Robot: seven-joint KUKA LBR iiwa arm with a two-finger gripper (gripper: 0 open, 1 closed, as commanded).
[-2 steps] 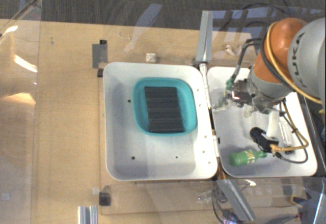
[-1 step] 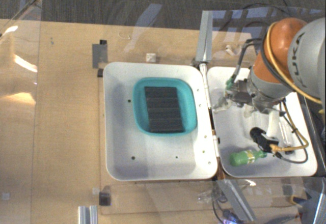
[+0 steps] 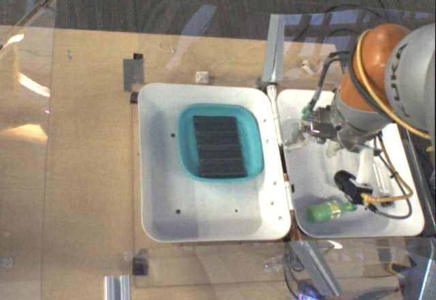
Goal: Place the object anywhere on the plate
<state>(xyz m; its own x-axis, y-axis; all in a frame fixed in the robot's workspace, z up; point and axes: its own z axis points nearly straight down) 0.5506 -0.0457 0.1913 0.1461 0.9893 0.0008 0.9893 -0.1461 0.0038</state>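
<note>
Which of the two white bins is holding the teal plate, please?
The left bin holds the teal plate, with a dark ridged insert on it. The right bin instead has a green object and the arm above.

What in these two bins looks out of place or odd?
Nothing is spilled or broken. The teal plate in the left bin already carries a dark ridged slab, while the green object lies on its side in the right bin.

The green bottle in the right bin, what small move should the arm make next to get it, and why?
Probably shift toward the near wall and descend over the green bottle. It lies loose in the right bin, while the claw sits at the far side, and the teal plate in the left bin awaits it.
</note>
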